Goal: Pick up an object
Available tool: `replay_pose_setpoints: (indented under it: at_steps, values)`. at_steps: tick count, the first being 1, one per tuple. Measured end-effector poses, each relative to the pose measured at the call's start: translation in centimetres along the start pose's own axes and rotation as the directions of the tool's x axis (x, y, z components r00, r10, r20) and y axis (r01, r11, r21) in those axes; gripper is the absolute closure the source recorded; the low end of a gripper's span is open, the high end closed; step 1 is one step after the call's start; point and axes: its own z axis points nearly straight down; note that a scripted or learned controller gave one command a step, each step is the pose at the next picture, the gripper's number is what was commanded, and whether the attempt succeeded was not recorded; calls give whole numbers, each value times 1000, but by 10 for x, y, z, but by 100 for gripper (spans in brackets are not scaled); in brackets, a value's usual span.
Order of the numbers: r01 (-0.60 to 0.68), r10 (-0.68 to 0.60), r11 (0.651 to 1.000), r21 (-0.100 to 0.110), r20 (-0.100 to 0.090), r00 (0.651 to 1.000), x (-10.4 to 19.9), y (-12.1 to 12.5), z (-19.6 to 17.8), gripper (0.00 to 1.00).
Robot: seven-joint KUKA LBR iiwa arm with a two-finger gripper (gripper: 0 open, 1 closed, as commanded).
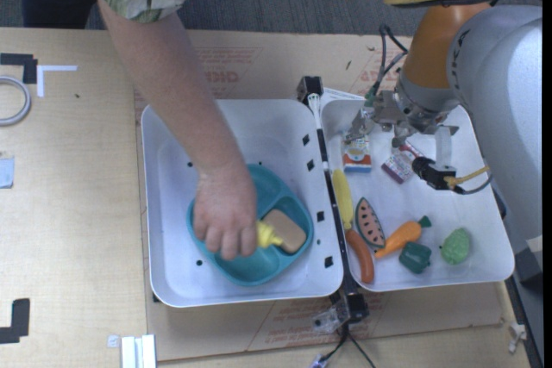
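A: Pale wood bench (69, 254) under us, cardboard sheet (259, 56) on it with faint reddish print, mirrored and too washed out to read. Grey floor beyond.

B: Biggest things first?

A: Arm (492, 65) looms at right, grey with its orange band, wrist down over the far end of the right bin (483, 267). A person's forearm in a floral sleeve slants in from the top left, hand (226, 220) down in the left bin (164, 202), resting in a teal bowl (250, 263) beside a tan and yellow piece (283, 234).

B: And the gripper?

A: Gripper (398, 134) hangs just above two small cartons. Whether the fingers are wide or narrow, I cannot tell; they blur into the clutter.

B: Any labels?

A: Carton (357, 157) with a blue, white and red face, and a reddish packet (398, 169) beside it; print is too small to read.

B: The other pieces, which way do they lie?

A: Yellow corn (342, 196) runs long along the divider, near to far. Sausage (361, 257) below it, same line, tilted slightly. Carrot (400, 237) slants, its leafy end toward the upper right. Melon slice (370, 222) sits between corn and carrot. Green pepper (415, 258) touches the carrot's side, pale green lump (455, 245) just to its right.
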Motion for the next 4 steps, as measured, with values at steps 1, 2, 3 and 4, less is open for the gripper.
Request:
replay_pose_setpoints:
  at_steps: [1,2,3,4]
  values:
    - [3,-3,1000,-1,-1,1000,1,1,-10,100]
    - [-53,53,999,11,2,999,44,-34,-188,100]
    - [-551,551,835,10,7,835,47,-93,-170,100]
    - [-472,472,882,10,6,882,86,-138,-214,100]
